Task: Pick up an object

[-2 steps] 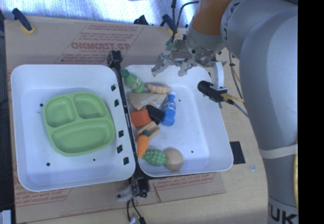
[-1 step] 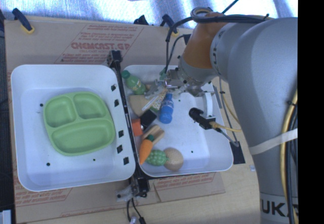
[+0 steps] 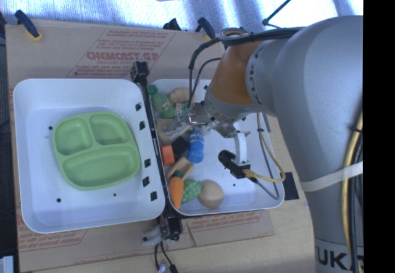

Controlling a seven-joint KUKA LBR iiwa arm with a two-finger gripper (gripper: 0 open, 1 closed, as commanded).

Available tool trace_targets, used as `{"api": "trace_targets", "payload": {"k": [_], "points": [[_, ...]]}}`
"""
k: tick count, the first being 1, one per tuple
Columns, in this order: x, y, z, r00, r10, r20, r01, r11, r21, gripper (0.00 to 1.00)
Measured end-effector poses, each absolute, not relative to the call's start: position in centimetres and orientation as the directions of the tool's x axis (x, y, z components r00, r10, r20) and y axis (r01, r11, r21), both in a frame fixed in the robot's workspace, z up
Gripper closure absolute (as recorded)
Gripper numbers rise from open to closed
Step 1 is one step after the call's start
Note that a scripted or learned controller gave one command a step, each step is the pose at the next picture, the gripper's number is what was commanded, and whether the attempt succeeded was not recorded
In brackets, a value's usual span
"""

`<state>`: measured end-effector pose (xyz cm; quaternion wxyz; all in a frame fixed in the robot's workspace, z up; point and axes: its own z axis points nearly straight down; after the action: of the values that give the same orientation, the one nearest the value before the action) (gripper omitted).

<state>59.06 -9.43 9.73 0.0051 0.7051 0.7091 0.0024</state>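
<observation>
I have the arm reaching in from three o'clock, with the end effector low over the right bin, near that bin's ten o'clock corner. I cannot tell how it is set or whether it has anything in it; the wrist and cabling cover it from this angle. Just at its six o'clock stands a blue bottle, close enough to be the likely target, though I can't confirm contact. Further toward six o'clock lie a carrot, a green toy and a tan ball. The left bin carries a green tray. As I judge it, the approach is made; a confirmed grasp and the lift remain to be done.
</observation>
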Motion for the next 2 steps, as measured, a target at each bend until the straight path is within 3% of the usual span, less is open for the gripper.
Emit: {"api": "trace_targets", "payload": {"k": [1,2], "points": [[59.1,-9.5,10.8,-0.01,1.0,-0.006,1.0,0.01,0.011,1.0],[56.8,-13.0,27.1,-0.005,1.0,-0.001,1.0,0.005,0.0,1.0]]}}
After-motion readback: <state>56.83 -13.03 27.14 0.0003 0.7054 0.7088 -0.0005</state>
